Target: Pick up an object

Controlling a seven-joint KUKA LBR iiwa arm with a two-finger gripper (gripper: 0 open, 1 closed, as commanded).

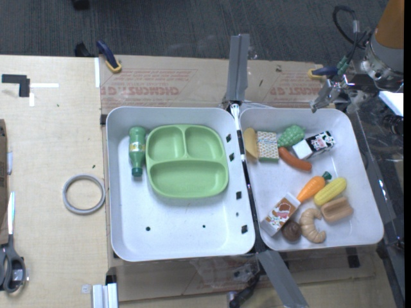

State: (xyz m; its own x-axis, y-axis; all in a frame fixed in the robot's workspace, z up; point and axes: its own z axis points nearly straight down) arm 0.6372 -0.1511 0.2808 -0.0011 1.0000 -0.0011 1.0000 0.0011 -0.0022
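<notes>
Toy food (302, 178) in right bin; hand (324, 97) above rim, nothing visibly held.

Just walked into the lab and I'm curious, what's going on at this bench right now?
A robot arm's gripper is above the far right corner of the right bin, not holding anything. That bin holds toy food: a carrot, corn, a croissant, a small milk carton and more. The left bin holds a green divided plate with a green bottle beside it. Nothing has been picked up yet.
</notes>
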